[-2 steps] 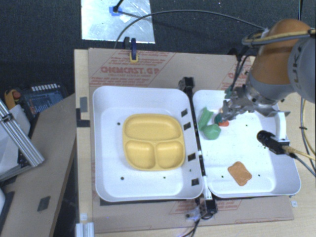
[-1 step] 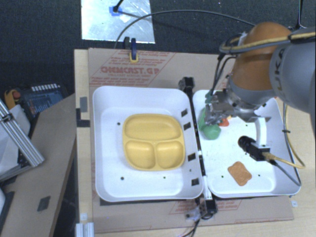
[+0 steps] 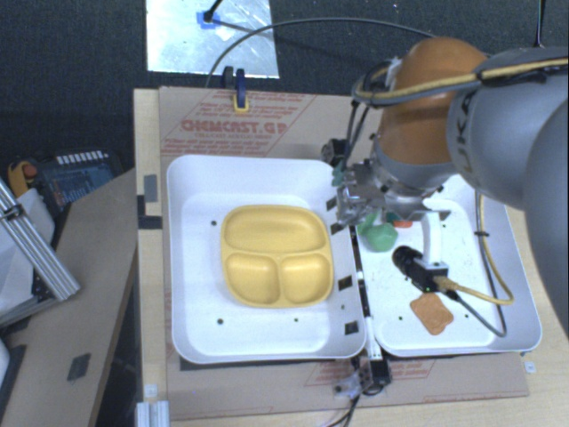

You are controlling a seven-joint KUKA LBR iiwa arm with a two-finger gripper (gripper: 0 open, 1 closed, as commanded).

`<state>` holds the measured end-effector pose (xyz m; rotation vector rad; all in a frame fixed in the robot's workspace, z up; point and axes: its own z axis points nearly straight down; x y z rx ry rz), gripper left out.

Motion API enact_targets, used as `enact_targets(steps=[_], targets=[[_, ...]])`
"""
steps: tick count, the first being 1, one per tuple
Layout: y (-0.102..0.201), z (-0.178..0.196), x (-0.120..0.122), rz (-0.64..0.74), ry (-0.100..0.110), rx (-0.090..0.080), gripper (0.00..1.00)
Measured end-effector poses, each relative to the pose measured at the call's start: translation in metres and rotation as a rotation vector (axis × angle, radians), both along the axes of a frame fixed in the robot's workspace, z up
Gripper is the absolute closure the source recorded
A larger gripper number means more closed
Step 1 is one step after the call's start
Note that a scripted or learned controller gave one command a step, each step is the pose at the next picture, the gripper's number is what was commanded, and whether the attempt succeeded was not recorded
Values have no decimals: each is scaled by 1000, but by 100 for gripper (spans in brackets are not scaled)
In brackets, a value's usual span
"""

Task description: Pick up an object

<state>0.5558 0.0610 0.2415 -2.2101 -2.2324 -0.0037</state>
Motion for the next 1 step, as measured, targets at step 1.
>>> enact_targets(steps=[1], targets=[[48,-2,-9,0,0,0,100]])
